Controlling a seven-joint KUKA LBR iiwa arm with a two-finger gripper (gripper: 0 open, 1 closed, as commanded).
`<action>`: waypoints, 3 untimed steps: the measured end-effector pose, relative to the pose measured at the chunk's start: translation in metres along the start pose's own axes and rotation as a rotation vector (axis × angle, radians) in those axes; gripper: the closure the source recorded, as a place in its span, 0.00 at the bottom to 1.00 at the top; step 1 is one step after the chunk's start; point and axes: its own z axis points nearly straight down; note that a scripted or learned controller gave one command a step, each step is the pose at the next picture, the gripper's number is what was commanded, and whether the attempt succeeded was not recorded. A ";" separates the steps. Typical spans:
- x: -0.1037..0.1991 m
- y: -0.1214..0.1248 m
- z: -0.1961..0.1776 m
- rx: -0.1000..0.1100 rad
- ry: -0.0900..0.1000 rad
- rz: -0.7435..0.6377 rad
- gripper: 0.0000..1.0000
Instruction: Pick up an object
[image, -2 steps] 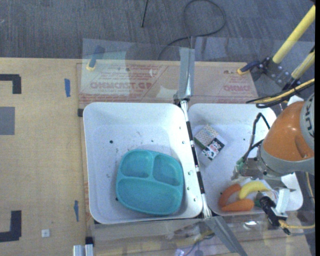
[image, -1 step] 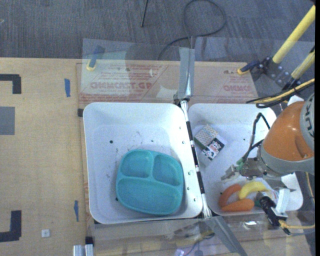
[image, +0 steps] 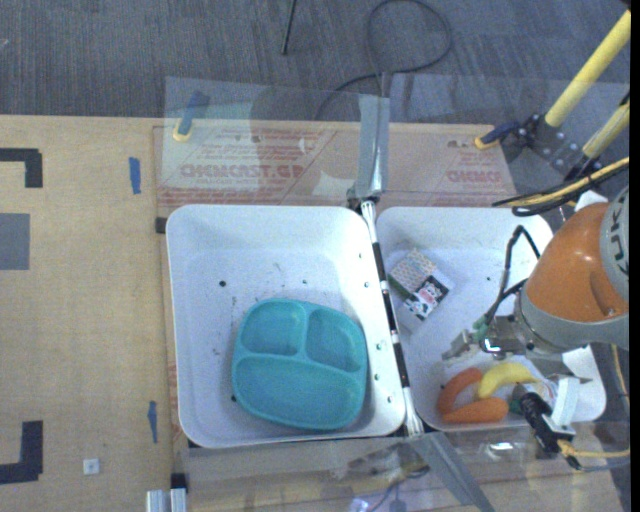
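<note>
Toy food, a curved yellow plastic banana lying against an orange plastic carrot, sits at the lower right of the frame in the right white bin, just under the gripper. Whether it is open or shut I cannot tell. Best to centre over one piece and descend straight. A small patterned card packet lies higher up; a teal divided plate fills the left bin.

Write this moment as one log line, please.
arm: over right bin | hand: above banana and carrot | left bin: teal plate
</note>
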 end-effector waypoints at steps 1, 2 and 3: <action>-0.039 0.070 0.011 0.005 0.004 -0.058 0.00; -0.033 0.029 0.010 0.004 0.004 0.020 0.00; -0.061 0.098 0.012 0.008 0.003 0.055 0.00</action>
